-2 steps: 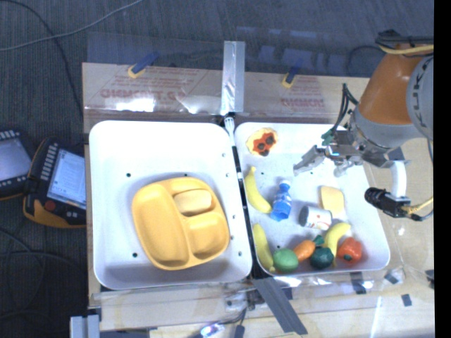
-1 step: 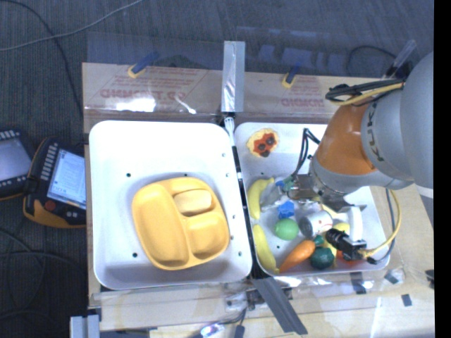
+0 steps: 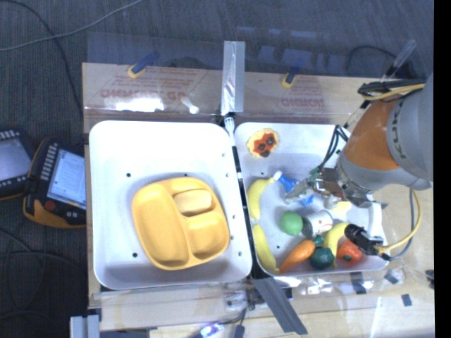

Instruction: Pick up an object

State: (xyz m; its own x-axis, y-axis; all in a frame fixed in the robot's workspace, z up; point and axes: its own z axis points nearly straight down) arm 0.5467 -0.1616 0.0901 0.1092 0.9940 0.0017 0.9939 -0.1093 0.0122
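Nearest you, along the front wall of the right bin (image 3: 331,134), a crowd of small glossy toy foods lies packed together: a tapered orange carrot (image 3: 299,254), a dark green lumpy piece (image 3: 322,258) touching its thick end, and a red-orange rounded piece (image 3: 348,251) just beside that. You have very little free floor there; the pieces press against the bin's front rim.

One step back you will find a smooth green ball (image 3: 292,223), a small white cylinder (image 3: 320,221) beside it, and a long curved yellow banana (image 3: 258,197) lying against the bin's left wall. A blue piece (image 3: 287,184) sits just above the ball.

Over this cluster hangs the gripper (image 3: 315,186), metallic and angular, low in the bin's middle, near the blue piece. You cannot tell how its fingers stand, and nothing is seen held between them.

Farther back, the right bin's floor opens up, bare white except for a flat round disc (image 3: 263,142) with dark spots near the far left corner.

Over in the left bin (image 3: 113,153), a matte yellow divided tray (image 3: 180,220) with rounded corners sits alone, wide white margins around it.
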